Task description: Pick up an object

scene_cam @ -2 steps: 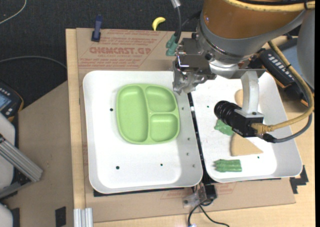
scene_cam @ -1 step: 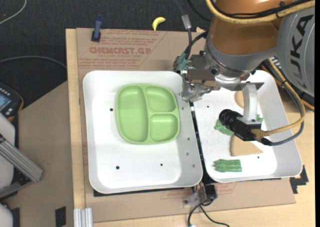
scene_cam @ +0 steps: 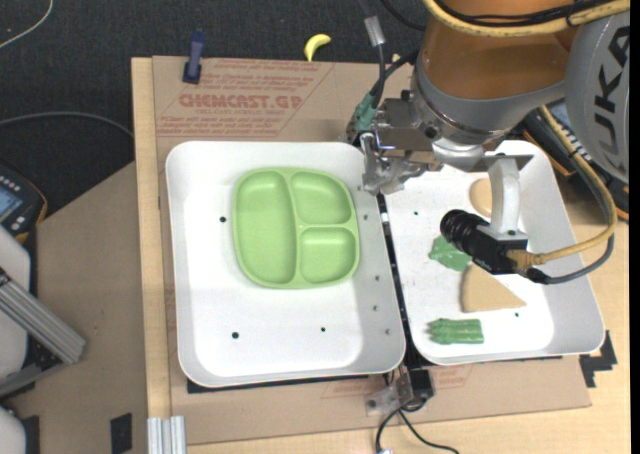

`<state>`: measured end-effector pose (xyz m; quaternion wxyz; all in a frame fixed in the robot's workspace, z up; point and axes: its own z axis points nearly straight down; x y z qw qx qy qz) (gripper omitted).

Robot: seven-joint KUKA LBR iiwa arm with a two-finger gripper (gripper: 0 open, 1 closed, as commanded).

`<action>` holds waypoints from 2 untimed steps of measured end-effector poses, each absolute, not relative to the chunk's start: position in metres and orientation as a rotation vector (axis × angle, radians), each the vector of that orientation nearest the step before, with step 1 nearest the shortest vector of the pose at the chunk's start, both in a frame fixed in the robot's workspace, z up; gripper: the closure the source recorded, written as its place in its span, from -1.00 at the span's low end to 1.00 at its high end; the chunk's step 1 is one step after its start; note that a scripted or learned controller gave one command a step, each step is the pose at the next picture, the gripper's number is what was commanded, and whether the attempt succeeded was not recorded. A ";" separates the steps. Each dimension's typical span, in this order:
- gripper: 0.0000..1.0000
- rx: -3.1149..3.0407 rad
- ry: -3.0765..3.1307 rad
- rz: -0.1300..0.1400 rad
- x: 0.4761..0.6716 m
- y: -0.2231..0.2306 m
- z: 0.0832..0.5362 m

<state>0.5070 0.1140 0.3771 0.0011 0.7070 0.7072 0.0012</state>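
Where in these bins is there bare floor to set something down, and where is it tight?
Left bin: wide bare floor between the green divided plate and the near rim, plus a strip along its left wall. Right bin is crowded: a green piece, a green block, a tan wedge, and the arm overhanging its far half.

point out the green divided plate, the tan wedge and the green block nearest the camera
green divided plastic plate [scene_cam: 270,232]: camera view, its big left compartment
tan flat wedge [scene_cam: 488,292]: camera view, centre of its face
small ridged green block [scene_cam: 457,331]: camera view, its middle
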 end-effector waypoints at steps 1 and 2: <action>1.00 2.215 2.237 -0.008 0.476 0.196 0.331; 1.00 2.225 2.211 0.010 0.480 0.131 0.394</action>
